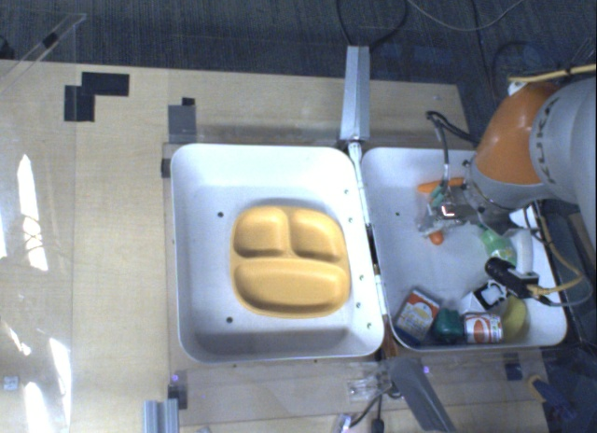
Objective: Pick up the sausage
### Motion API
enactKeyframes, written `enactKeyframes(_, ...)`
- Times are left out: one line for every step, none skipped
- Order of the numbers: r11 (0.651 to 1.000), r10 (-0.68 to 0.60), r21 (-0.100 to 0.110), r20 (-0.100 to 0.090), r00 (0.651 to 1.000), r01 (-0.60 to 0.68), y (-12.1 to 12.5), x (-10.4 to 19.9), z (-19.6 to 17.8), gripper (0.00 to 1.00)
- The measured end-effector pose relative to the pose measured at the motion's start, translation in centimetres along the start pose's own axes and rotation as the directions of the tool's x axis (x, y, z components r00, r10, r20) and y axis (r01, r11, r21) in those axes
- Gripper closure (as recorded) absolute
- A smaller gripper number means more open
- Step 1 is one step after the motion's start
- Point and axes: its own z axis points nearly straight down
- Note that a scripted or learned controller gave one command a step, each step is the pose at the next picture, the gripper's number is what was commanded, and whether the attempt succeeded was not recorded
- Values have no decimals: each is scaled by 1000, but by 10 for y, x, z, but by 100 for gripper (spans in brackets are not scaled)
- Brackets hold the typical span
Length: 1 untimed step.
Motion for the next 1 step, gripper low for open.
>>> enactKeyframes(1000, 22, 0, 0, 1000, -22, -1, 62, -112, 100)
